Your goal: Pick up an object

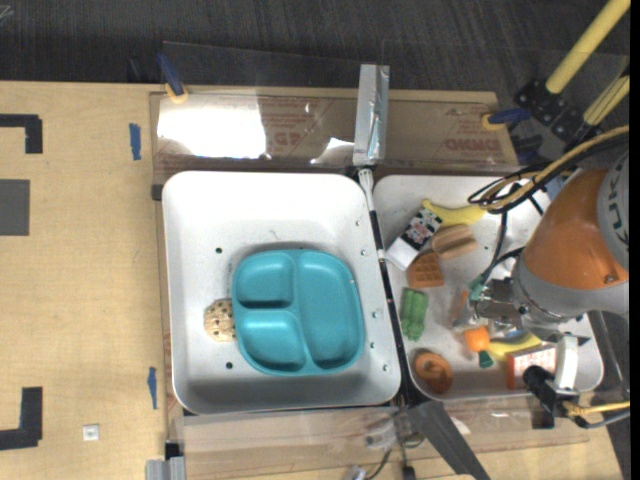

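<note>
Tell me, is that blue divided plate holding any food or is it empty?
Empty. The blue divided plate lies flat in the left bin, its three sections bare; a cookie rests beside it.

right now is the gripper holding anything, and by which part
Cannot be told. The gripper is low in the right bin over the small toys, but the arm hides where it meets them.

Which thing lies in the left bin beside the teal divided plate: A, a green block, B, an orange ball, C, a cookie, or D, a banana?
C: a speckled cookie sits against the left edge of the teal plate in the left bin.
</note>
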`<state>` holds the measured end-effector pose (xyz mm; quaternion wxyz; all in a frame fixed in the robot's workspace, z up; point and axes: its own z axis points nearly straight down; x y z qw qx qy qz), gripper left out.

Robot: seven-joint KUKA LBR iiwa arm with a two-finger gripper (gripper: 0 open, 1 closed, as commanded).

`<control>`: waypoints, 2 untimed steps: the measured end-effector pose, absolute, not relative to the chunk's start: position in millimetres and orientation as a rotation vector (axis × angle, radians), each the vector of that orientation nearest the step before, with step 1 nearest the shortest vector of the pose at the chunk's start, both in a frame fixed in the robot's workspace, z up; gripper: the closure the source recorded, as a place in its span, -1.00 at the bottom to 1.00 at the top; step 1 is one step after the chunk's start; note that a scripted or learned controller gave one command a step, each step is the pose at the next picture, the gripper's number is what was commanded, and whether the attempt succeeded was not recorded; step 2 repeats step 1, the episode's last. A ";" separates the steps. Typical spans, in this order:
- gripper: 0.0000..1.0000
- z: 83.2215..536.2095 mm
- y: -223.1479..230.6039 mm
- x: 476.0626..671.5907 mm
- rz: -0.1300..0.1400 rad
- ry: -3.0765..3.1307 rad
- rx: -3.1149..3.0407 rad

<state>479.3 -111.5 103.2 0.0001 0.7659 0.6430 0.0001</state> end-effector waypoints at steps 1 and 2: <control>1.00 245.3 -63.3 500.8 0.011 2.093 2.337; 1.00 245.3 -63.3 500.8 0.011 2.093 2.337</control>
